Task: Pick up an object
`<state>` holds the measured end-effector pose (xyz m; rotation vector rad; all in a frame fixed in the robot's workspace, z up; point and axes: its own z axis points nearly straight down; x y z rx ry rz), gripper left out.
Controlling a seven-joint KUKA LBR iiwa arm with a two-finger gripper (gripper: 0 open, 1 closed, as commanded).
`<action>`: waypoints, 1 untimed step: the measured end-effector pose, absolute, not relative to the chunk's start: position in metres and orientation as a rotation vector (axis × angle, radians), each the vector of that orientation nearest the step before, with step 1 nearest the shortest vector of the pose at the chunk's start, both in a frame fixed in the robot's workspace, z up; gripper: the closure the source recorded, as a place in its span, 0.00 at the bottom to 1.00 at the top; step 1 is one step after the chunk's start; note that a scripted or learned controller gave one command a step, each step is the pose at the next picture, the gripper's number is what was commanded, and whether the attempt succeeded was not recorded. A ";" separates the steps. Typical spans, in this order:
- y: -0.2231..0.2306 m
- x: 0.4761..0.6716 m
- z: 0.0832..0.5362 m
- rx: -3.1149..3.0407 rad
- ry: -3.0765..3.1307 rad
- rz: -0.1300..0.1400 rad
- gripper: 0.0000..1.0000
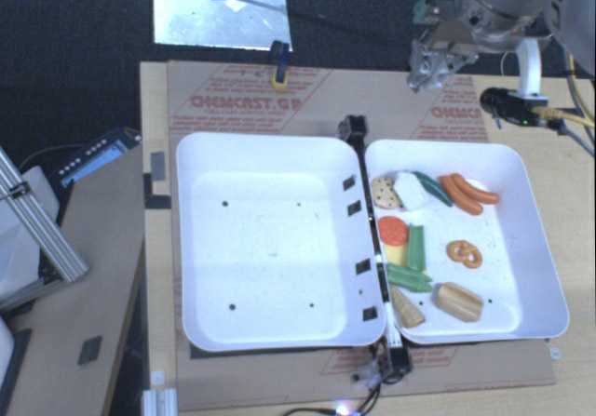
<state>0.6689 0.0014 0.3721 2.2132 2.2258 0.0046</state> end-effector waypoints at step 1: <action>-0.048 0.669 0.342 2.222 2.218 -0.001 1.00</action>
